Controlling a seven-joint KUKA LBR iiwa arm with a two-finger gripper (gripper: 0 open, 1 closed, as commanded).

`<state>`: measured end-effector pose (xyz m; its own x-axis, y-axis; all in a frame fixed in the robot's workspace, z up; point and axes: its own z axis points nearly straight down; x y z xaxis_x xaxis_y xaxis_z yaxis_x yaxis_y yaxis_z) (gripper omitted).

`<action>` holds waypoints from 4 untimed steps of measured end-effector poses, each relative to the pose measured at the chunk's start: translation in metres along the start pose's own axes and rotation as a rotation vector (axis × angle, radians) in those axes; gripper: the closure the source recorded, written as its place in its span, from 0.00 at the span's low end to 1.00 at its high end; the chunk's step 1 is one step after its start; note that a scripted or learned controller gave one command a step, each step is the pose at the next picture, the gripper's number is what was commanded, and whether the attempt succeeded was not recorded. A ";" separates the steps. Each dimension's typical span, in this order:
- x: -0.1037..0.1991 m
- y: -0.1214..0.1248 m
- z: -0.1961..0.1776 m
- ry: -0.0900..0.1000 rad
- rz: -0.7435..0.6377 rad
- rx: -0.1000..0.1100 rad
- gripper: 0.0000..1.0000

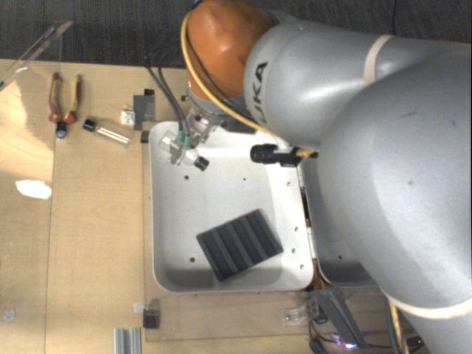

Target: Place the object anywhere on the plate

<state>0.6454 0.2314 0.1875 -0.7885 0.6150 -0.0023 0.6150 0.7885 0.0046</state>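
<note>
Plate, ridged and dark, lies flat in the lower middle of the frame, on the floor of the left bin, turned at a slant to the bin walls. From my one camera I see the gripper at the upper left corner of that bin, low over the white floor, with the arm covering most of the right half of the frame. The small parts at the tip are too blurred for me to read, so I cannot tell how the jaws stand or whether anything is between them. I cannot pick out the object to be placed with any certainty either; a small dark bit sits just beside the tip, but it may be part of the tool.

I judge the step in hand is the pick, or the carry just after it. To do it well I would lift straight up clear of the bin wall, travel toward the lower middle of the frame, and lower over the plate's centre before letting go.
</note>
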 end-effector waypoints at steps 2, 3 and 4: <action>-0.019 0.009 -0.094 -0.002 0.106 -0.002 1.00; 0.004 -0.004 0.061 0.001 0.085 0.002 1.00; -0.017 0.004 -0.009 -0.002 -0.031 -0.002 1.00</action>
<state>0.6615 0.2237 0.1963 -0.8072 0.5903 -0.0048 0.5903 0.8072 0.0068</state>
